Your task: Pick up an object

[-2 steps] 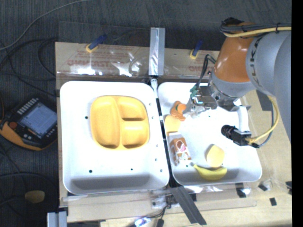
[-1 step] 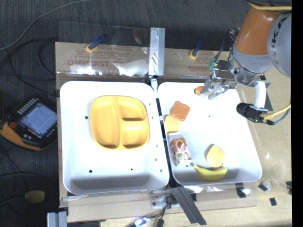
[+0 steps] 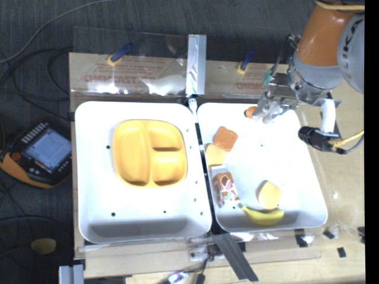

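Note:
My gripper (image 3: pixel 269 109) hangs over the far edge of the right bin (image 3: pixel 296 158), pointing down. A small orange thing (image 3: pixel 251 112) sits just left of the gripper, touching it or very close to it; I cannot tell whether it is held. Further into the right bin lie an orange ridged piece (image 3: pixel 225 138), a pale yellow block (image 3: pixel 215 154), a brown and white packet (image 3: pixel 224 187), a round yellow piece (image 3: pixel 269 193) and a banana (image 3: pixel 263 216).
The left bin (image 3: pixel 95 206) holds a yellow divided plate (image 3: pixel 150 152). A metal divider (image 3: pixel 196 70) stands at the back between the bins. A handheld pendant (image 3: pixel 41 152) lies on the floor at the left.

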You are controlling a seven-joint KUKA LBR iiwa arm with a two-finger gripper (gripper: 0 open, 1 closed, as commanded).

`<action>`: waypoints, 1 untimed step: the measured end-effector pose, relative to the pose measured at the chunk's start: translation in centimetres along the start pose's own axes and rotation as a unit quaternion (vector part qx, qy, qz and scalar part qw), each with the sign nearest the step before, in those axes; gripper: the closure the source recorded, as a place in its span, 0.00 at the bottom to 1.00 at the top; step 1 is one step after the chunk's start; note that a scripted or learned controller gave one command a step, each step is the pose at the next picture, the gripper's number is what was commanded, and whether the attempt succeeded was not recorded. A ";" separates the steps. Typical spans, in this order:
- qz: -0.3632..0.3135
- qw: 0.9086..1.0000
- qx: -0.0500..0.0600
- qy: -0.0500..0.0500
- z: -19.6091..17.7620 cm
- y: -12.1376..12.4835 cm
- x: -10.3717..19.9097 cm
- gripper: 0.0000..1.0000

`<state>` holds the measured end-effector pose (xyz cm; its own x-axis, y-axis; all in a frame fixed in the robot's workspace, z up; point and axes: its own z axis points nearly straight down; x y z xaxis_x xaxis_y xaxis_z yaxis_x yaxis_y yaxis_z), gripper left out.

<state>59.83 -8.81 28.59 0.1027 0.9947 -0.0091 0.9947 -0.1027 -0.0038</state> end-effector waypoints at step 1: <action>0.103 0.995 0.000 0.003 7.2 -2.5 3.1 1.00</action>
